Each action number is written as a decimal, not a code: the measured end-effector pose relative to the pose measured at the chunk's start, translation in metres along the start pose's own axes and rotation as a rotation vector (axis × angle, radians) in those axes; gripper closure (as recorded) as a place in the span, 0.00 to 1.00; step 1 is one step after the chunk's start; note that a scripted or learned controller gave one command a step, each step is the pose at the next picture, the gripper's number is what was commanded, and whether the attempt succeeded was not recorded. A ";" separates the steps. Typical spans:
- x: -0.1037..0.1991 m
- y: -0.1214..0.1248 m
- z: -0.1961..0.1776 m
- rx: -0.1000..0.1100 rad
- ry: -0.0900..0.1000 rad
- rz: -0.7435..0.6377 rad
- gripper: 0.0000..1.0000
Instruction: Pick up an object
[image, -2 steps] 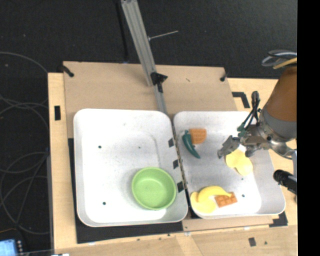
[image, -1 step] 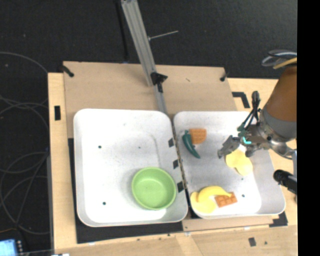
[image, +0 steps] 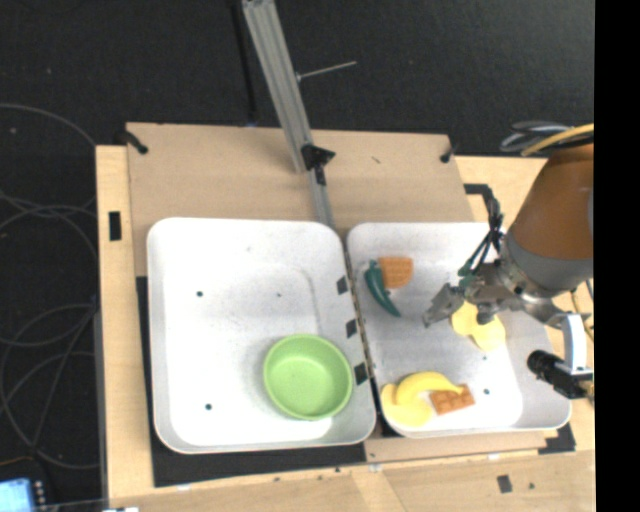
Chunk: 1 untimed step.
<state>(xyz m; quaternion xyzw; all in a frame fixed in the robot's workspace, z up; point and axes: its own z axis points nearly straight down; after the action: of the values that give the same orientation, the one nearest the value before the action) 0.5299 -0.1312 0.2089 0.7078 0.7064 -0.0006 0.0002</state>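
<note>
The right bin (image: 500, 240) holds several small objects. An orange block (image: 397, 270) lies at its upper left with a dark green curved piece (image: 381, 289) against it. A yellow rounded object (image: 424, 389) sits near the front wall with a small orange piece (image: 453, 400) on its right side. Another yellow object (image: 482, 329) lies mid-bin, partly hidden under my gripper (image: 462, 310). The gripper hangs low over the bin's middle, right above that yellow object. The grey and orange arm comes in from the right.
A green bowl (image: 308, 375) stands in the left bin (image: 200, 260), near its front right corner. A grey metal pole (image: 285, 90) slants up from the bench behind the bins. A raised wall separates the two bins.
</note>
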 end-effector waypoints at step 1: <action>0.005 0.007 0.054 0.003 0.000 0.001 0.00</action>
<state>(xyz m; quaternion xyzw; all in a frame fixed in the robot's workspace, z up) 0.5373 -0.1258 0.1546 0.7082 0.7060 -0.0018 -0.0008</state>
